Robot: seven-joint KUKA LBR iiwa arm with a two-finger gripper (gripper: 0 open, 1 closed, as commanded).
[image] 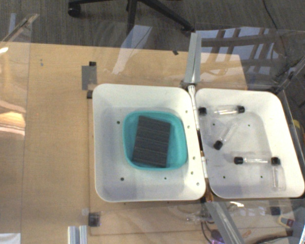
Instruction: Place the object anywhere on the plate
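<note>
Camera view, fixed above the bench (46, 136).

Jaws: cannot tell, released or clenched; nothing in this frame settles it.

Task's thing: a dark grey ribbed block (151, 141), rectangular and lying flat. It sits on the teal plate (179, 151), near the middle and turned slightly off square. All four corners are inside the plate's raised rim, nothing overhangs, and teal shows on every side of it.

Plate: rests on the floor of the left bin (107, 177), roughly centred, with white bin floor showing all round it.

Right bin (259, 187), across the divider and well apart from the plate, holds clear tubes with black caps:
- one lying crosswise near the far wall (221, 110)
- one short and slanted near the middle (223, 138)
- one crosswise lower down (255, 160)
- one pale tube lengthwise by the near right corner (277, 176), cap not made out

None of them touches the plate.

Progress, as a judgement: if the block is the object meant, the placing looks done. It is supported by the plate alone, lies level, and shows no sign of tipping or sliding. What is left seems to be nothing beyond a clear retreat of the arm. If one of the tubes were meant instead, the pick has not begun. The task sentence does not say which.
</note>
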